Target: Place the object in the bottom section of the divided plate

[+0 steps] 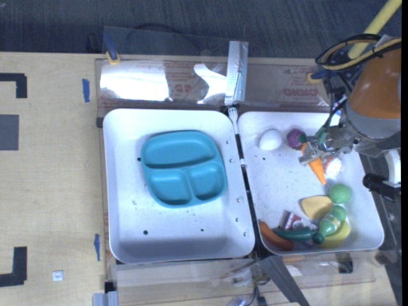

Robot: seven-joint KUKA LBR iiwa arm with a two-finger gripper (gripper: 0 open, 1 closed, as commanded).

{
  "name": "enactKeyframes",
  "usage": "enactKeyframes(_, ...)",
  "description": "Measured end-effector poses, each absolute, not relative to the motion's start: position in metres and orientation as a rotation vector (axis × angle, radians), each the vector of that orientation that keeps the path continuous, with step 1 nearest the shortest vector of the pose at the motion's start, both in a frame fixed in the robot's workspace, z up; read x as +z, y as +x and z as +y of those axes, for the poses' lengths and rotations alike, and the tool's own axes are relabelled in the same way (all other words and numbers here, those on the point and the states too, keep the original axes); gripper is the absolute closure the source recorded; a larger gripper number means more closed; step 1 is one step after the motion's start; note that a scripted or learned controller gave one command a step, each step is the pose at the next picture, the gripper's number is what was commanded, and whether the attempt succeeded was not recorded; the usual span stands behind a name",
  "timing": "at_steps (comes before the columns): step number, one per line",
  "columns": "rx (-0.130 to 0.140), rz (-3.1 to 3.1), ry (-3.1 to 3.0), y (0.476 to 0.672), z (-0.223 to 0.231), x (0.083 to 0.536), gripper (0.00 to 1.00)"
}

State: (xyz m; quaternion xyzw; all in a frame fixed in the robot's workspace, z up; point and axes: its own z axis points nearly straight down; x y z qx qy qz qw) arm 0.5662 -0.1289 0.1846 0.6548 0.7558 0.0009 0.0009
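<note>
Seemingly under the pincer (320, 146), an orange carrot-like toy (317, 168) lies in the right bin (280, 183), its tip pointing down the view. Whether the pincer is clenched, released or grasping it cannot be told. Just beside it sit a purple toy (295, 137) and a white egg (270, 139); more toy foods crowd the bin's lower corner. Well apart, the blue divided plate (183, 167) rests in the left bin (127, 222) on the counter (44, 190).

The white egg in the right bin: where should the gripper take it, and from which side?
Grip the egg across its narrow middle, coming straight down from above. It lies alone on the bin floor, with free space on both sides for the fingers; its round shape may slip.
</note>
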Motion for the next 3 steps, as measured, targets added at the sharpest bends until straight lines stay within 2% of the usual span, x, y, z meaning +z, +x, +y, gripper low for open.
enactKeyframes(1,0.001,2.386,2.048,0.551,-0.037,0.184,1.00)
enactKeyframes(2,0.002,2.414,2.012,0.603,0.037,0.184,1.00)
enactKeyframes(3,0.001,2.411,2.014,0.603,0.035,0.185,0.00)
